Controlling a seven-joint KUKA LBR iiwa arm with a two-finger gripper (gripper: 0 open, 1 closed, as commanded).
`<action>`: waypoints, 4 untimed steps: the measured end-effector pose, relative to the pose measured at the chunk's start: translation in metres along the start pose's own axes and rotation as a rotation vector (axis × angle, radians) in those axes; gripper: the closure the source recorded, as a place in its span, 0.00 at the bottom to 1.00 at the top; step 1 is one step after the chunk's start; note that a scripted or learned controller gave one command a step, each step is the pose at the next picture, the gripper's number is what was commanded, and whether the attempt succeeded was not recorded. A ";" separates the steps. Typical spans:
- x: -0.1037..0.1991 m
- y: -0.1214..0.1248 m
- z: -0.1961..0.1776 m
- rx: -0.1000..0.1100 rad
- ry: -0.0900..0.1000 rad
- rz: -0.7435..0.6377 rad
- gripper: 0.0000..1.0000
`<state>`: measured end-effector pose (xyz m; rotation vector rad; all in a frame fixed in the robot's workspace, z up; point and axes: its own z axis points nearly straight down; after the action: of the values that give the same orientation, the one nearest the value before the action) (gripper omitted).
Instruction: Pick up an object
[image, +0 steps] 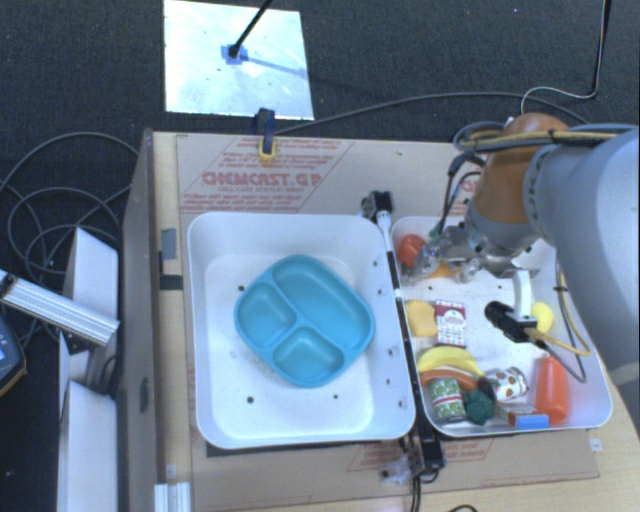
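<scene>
Grey arm (570, 190) comes in from three o'clock and bends down over the far end of the right bin (600, 400). I see the gripper (452, 258) low near an orange-red ball (410, 248) at that bin's eleven o'clock corner; whether it grips anything I cannot tell. At the bin's six o'clock lies a yellow banana (450, 358), long axis running nine to three. An orange bottle (551, 388) at four o'clock points roughly twelve to six. A red-and-white box (451, 322) sits mid-bin. In the left bin (215, 400), a blue divided plate (303, 318).
</scene>
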<state>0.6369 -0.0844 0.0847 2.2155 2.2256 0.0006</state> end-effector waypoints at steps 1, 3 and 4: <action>-0.006 0.019 0.006 0.066 0.003 -0.004 0.00; -0.006 0.021 -0.006 0.058 0.001 -0.008 0.00; -0.027 0.023 0.005 0.043 0.008 -0.004 0.00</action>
<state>0.6605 -0.1112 0.0794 2.2358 2.2554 -0.0388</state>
